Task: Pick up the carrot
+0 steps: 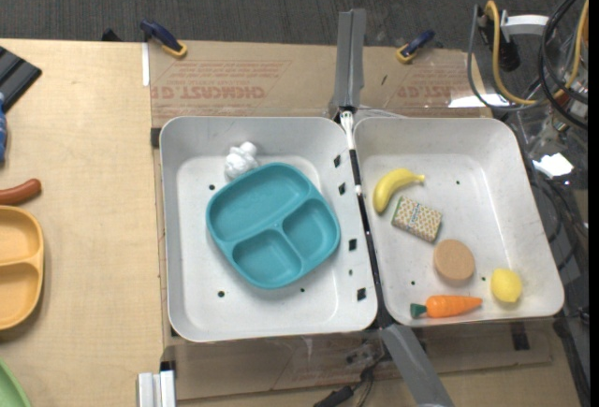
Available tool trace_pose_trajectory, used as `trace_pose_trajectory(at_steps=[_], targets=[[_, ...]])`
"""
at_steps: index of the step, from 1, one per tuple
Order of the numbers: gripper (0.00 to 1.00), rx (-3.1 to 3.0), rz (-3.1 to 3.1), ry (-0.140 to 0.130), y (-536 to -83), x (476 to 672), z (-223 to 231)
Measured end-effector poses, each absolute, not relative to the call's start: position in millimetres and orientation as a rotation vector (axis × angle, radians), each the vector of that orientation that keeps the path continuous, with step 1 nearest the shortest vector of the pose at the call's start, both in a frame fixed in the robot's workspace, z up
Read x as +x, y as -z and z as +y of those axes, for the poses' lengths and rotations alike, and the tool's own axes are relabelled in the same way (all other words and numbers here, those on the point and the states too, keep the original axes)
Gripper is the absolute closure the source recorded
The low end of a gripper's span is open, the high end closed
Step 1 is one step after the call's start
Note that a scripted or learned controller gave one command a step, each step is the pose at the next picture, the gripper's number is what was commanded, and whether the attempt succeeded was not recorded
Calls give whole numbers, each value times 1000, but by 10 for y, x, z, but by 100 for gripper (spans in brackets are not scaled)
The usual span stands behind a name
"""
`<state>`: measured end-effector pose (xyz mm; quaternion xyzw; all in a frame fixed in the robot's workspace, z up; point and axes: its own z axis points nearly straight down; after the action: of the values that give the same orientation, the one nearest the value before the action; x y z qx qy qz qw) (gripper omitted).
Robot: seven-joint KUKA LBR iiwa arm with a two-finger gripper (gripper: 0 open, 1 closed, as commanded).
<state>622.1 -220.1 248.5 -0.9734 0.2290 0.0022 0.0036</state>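
— Where is the carrot [446,306]?

— You find it at the near edge of the right bin [530,193], the bin on the arm's entry side. It lies flat, green end pointing to the left bin [183,302]. A lemon [505,285] sits just beside its orange tip, towards the arm's side.

— What lies past it?

— A tan round disc [454,261] is just behind the carrot. Further back you see a speckled block [416,219], then a banana [395,188]. Across the divider, away from the arm's side, a teal divided plate [271,225] rests in the left bin, with a white crumpled lump [241,158] touching its far rim.

— And the gripper?

— You cannot tell its state or whether it has hold of anything.
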Motion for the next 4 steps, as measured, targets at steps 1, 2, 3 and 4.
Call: trace_pose_trajectory(at_steps=[1,2,3,4], targets=[[100,-3110,405,-7,-916,6015,-1789],[100,-3120,315,4,-2175,5701,-2210],[100,-3115,336,6,-3139,5356,-2211],[100,-3114,355,-6,-2120,6074,-1845]])
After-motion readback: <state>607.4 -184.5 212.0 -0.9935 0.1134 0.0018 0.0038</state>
